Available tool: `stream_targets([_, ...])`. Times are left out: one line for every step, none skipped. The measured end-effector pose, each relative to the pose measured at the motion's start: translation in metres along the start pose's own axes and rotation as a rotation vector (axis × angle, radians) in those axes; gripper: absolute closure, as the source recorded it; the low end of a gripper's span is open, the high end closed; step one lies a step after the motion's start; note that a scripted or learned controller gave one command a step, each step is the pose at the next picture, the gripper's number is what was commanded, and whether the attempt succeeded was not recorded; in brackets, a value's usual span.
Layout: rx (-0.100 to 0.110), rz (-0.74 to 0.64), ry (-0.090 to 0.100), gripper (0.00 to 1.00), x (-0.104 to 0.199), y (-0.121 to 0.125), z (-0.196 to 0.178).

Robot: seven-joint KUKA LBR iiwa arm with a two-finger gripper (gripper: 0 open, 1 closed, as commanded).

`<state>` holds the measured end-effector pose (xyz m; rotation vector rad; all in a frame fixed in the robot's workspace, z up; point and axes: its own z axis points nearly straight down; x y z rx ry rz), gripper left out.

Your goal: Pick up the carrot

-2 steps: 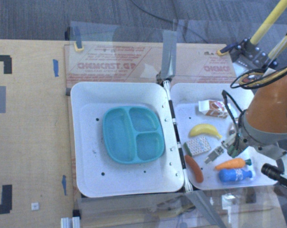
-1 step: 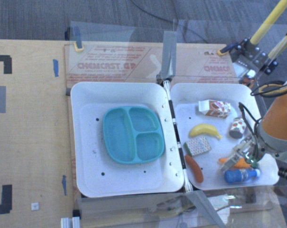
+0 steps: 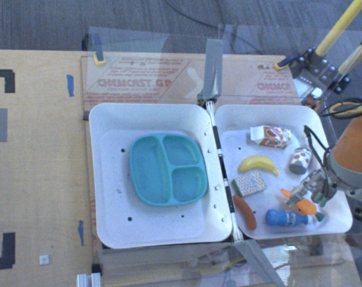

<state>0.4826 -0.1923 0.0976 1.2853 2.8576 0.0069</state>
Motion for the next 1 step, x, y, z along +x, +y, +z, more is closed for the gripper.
stream_targets([0.007,0.166,0.004,1.0,0.0472,0.0565,-0.1143])
